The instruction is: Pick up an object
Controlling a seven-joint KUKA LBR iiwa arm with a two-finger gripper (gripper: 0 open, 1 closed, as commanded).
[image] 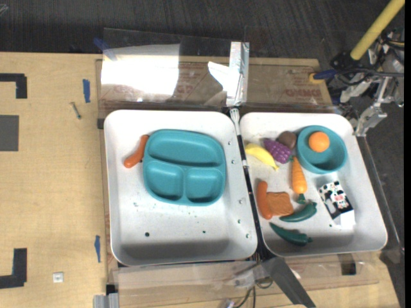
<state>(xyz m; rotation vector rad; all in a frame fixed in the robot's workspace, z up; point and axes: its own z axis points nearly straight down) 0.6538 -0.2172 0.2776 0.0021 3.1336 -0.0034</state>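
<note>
A: Progress so far?

B: None that I can judge. Toys lie untouched beside the teal bowl (pixel 322 149) in the right bin (pixel 369 220): orange ball (pixel 319 142) inside it, carrot (pixel 298 175) just left-below, banana (pixel 261 155) further left.

A: And the gripper?

B: Cannot tell its state (nothing is lifted). All 1 pick remains.

- A wooden bench top (pixel 45 191) carries black tape corner marks (pixel 16 85) and short blue tape strips (pixel 86 90).
- A clear plastic sheet (pixel 170 76) stands behind the bins, catching glare.
- A yellow pole (pixel 379 24) slants above tangled cables (pixel 359 76) at upper right.
</note>
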